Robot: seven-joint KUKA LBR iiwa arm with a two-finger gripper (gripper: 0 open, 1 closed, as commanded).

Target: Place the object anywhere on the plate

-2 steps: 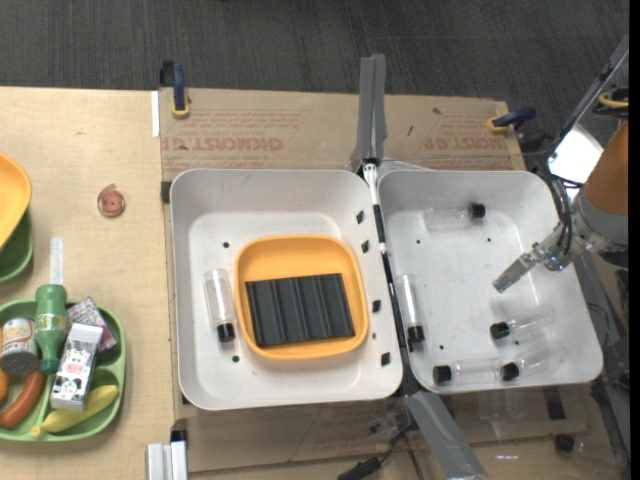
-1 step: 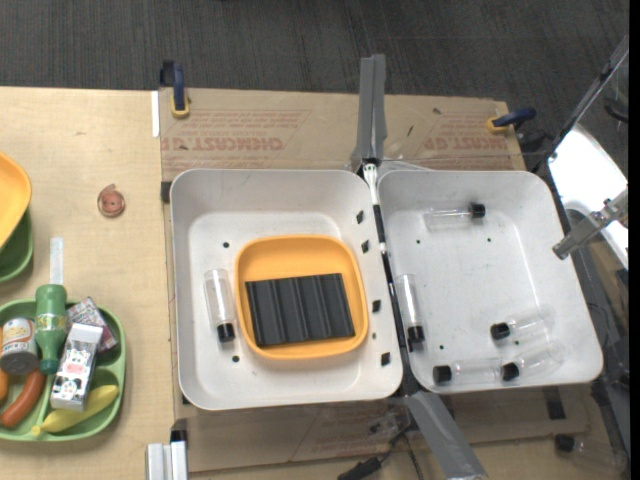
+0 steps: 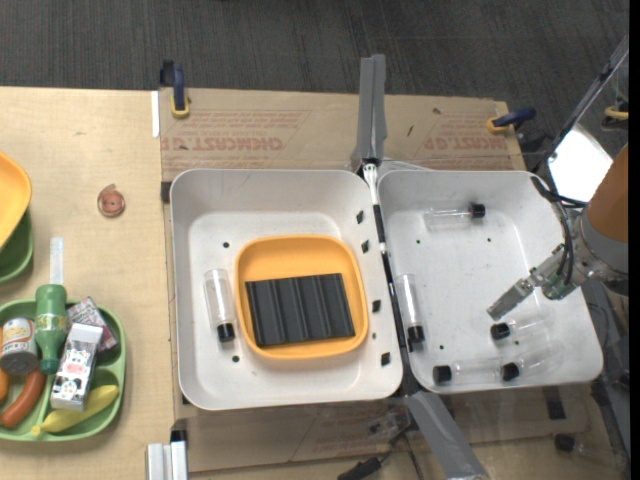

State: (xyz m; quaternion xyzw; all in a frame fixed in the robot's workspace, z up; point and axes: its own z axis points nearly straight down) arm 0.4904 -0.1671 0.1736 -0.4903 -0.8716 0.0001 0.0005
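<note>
Clear tubes (image 3: 455, 215) ring the right bin (image 3: 450, 268) around the tool (image 3: 505, 306), grip state unclear.

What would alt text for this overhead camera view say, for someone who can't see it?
A robot arm's end effector reaches from the right into the right white bin, among clear tubes with black caps. The left white bin holds an orange plate bearing a dark ridged block, with another tube beside it.
</note>
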